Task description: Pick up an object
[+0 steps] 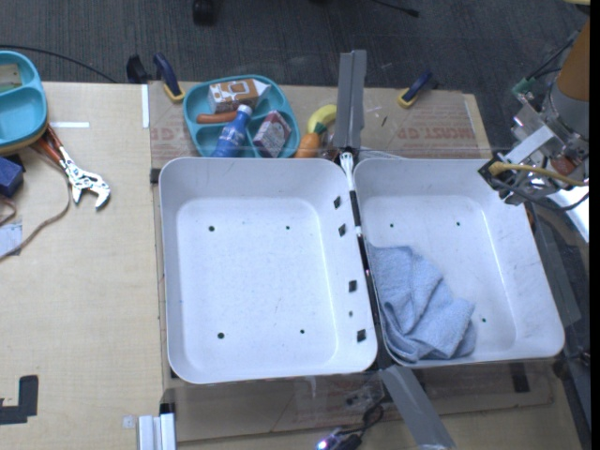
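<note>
Nearest, a crumpled blue-grey cloth (pixel 420 303) lies in the near-left part of the right bin (pixel 525 279), untouched; it is the only thing there to pick. The left bin (pixel 187 279) sits beside it. Farther right, the arm (pixel 562 111) hangs by the right bin's far-right corner, well apart from the cloth. Whether the tool is open, I cannot tell. By my judgement, the pick has not begun: approach, grasp and lift all remain.
</note>
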`<state>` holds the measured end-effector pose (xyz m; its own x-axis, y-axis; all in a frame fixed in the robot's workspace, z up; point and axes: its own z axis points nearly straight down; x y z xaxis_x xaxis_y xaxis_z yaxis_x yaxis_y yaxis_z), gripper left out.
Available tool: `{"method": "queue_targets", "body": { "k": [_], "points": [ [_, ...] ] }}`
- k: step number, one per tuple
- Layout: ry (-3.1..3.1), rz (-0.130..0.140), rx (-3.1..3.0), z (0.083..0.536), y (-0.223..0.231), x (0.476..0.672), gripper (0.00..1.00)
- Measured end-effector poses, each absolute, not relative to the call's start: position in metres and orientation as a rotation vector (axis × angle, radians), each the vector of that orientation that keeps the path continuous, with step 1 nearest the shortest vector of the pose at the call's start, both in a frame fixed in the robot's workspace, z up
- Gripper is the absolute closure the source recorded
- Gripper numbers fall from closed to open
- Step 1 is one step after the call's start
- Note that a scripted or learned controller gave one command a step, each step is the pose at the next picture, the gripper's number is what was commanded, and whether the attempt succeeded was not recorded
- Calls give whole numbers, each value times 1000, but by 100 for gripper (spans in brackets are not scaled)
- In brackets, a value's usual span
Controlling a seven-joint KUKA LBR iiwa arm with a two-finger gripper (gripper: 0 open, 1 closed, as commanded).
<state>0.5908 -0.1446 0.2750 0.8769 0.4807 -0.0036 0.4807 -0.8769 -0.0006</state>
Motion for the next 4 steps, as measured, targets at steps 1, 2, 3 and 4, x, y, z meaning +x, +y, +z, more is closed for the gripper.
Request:
{"method": "queue_targets", "body": {
  "k": [1, 2, 3, 4],
  "points": [
    [669, -8, 3070, 256, -91, 612, 100],
    [390, -9, 3118, 141, -133, 619, 100],
    [399, -6, 3117, 91, -196, 559, 100],
    [318, -5, 3126, 208, -190, 531, 100]
  ]
}}
